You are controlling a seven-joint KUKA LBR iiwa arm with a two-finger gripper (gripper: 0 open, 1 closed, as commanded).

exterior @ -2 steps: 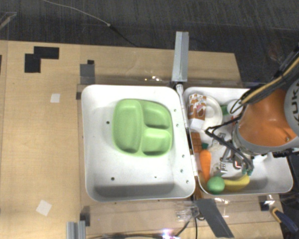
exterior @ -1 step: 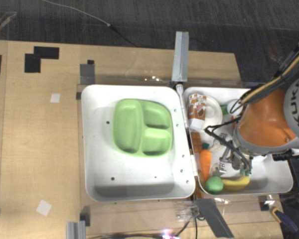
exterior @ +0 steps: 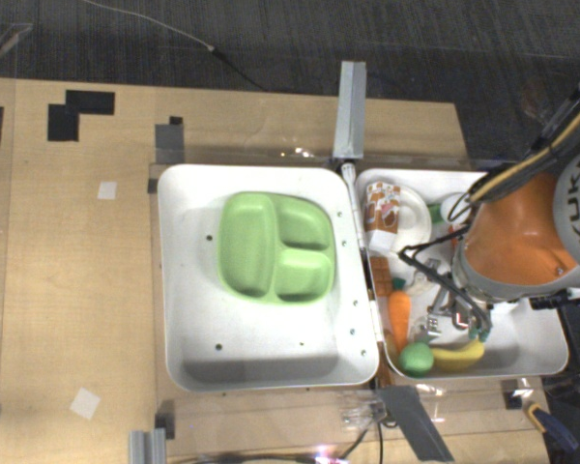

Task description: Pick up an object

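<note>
Camera view: the grey arm with its orange band [exterior: 522, 235] reaches in from the right edge and hangs over the right white bin [exterior: 546, 351], its two-finger gripper [exterior: 454, 317] low in the lower right of the frame. Whether that gripper is wide, narrow or holding anything cannot be told.

The likely targets crowd the bin's lower left corner: a slim orange carrot [exterior: 398, 317], a round green fruit-shaped ball [exterior: 416, 358] and a yellow banana [exterior: 459, 356], touching or nearly so. A brown-and-white printed packet [exterior: 382, 209] lies toward the bin's upper left.

To do this well, I would pick one item standing clear of its neighbours, centre over it, and descend straight, avoiding the bin wall. The left white bin [exterior: 188, 278] holds a green divided plastic plate [exterior: 275, 247].
</note>
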